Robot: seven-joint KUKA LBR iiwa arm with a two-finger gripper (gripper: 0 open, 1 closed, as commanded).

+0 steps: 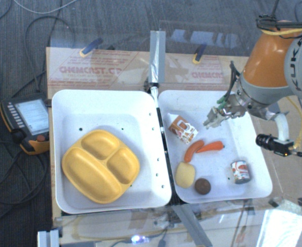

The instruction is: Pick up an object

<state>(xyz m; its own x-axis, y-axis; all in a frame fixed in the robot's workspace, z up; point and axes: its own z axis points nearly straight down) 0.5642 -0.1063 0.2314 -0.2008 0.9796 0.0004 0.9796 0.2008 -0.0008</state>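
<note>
In the right bin (254, 187) lie an orange-and-white carton (183, 129), a sausage (194, 150), a carrot (211, 147), a pale yellow potato (185, 174), a dark brown ball (202, 186) and a small red-labelled can (239, 171). My gripper (213, 118) hangs over the bin's upper middle, right of the carton and above the carrot. Its fingers point down and to the left, and nothing shows between them. The arm with its orange band (269, 60) comes in from the upper right.
The left bin (68, 107) holds a yellow divided tray (100, 164). A metal divider post (156, 55) stands between the bins at the back. A handheld controller (26, 120) and cables lie on the floor to the left.
</note>
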